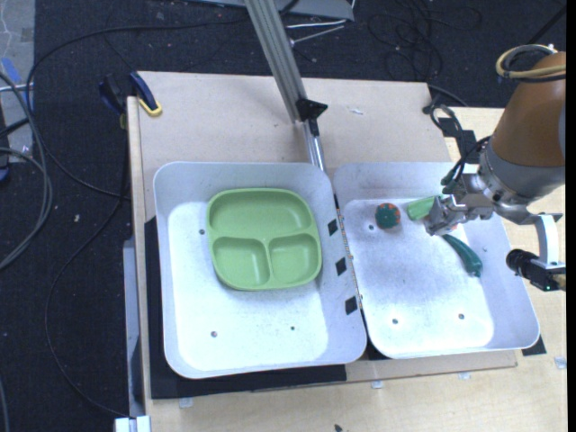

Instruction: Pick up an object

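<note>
Three small things lie in the right bin (468,331): a ball (388,215), a light green piece (419,209) and a teal tool (464,252). The gripper (443,218) sits low just beside the green piece; whether the jaws are open or closed cannot be told. The ball looks light and liable to roll, so grip across its middle. The left bin (261,331) holds a green divided plate (265,238).

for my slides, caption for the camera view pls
End effector low in the right bin beside a small ball; green divided plate in the left bin.
</note>
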Available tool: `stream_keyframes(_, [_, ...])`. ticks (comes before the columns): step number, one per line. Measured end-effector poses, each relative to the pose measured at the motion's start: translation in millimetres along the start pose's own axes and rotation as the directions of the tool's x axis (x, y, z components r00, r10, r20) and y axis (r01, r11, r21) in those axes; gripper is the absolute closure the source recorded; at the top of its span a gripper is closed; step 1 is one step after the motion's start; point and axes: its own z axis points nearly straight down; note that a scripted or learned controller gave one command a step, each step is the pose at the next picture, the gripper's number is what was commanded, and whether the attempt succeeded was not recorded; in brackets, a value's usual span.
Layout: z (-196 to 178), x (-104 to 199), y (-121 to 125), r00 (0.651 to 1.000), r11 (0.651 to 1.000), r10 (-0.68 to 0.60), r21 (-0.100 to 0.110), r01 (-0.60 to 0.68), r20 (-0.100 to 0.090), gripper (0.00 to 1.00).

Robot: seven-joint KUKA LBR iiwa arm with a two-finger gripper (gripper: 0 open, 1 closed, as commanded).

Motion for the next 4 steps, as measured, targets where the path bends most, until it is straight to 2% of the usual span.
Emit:
stream_keyframes(2, [9.2, 104.7, -3.4, 1.0, 1.0, -0.001, 0.0, 0.001, 0.0, 1.0])
stream_keyframes(3, [3.5, 168.3, -15.9, 1.0, 1.0, -0.003, 0.001, 0.003, -0.002, 1.0])
stream_keyframes(4, [4.0, 212.9, -29.0, 1.0, 1.0, -0.001, 0.002, 0.001, 0.0, 1.0])
